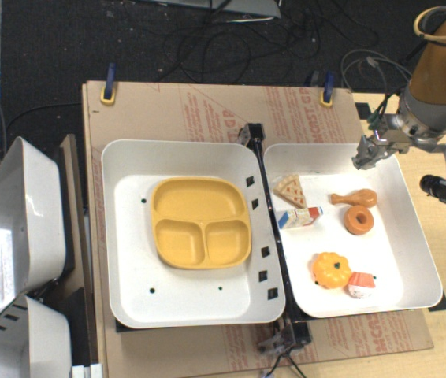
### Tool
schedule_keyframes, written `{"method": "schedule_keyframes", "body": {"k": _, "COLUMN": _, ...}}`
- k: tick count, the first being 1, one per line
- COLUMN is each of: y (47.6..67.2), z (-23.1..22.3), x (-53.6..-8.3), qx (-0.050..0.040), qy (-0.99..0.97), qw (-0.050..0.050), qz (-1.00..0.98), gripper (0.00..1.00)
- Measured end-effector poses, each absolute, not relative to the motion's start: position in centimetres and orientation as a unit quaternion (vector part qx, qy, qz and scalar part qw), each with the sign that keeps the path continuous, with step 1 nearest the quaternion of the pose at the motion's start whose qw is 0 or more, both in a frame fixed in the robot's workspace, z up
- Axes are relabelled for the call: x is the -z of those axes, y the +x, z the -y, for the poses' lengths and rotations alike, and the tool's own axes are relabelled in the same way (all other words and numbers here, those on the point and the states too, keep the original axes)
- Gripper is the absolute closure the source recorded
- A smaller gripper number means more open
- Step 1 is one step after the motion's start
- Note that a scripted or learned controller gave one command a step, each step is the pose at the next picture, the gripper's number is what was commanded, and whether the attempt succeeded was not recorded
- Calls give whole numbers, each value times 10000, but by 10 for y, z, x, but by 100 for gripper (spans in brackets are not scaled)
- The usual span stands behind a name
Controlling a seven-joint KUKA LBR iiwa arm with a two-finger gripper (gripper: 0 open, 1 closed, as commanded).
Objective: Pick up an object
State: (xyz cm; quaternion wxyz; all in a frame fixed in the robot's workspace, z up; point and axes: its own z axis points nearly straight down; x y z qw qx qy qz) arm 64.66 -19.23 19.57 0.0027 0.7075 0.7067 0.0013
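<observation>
Right bin (412,211): we count six pieces. A wedge (290,189) lies near the bin's left edge toward the far side, with a small carton (300,217) just beside it on the near side; a drumstick (354,198) and a doughnut (358,221) sit close together at mid-bin; a pumpkin (330,270) touches a small red-and-white piece (359,284) toward the near edge. Left bin (120,211): one yellow tray (202,221), centred. Gripper (365,157): at the right bin's far edge, over bare floor, nothing under it; whether it is spread or closed we cannot tell at this size. Step, as we judge it: choosing a target and descending. We favour the drumstick, nearest to the gripper, closing across its narrow shaft and staying off the doughnut. The pumpkin looks round and liable to slip.
</observation>
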Motion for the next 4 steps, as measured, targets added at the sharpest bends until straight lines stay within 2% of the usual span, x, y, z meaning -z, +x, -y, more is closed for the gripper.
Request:
{"method": "schedule_keyframes", "body": {"k": 1, "y": 646, "z": 194, "x": -261, "qx": -18, "qy": 7062, "qw": 37, "qz": -7080, "gripper": 100}}
{"method": "schedule_keyframes", "body": {"k": 2, "y": 644, "z": 137, "x": -266, "qx": -9, "qy": 7044, "qw": -2, "qz": -7098, "gripper": 100}}
{"method": "schedule_keyframes", "body": {"k": 3, "y": 641, "z": 85, "x": -269, "qx": -8, "qy": 7042, "qw": -1, "qz": -7100, "gripper": 100}}
{"method": "schedule_keyframes", "body": {"k": 4, "y": 648, "z": 40, "x": -267, "qx": -7, "qy": 7044, "qw": -1, "qz": -7098, "gripper": 100}}
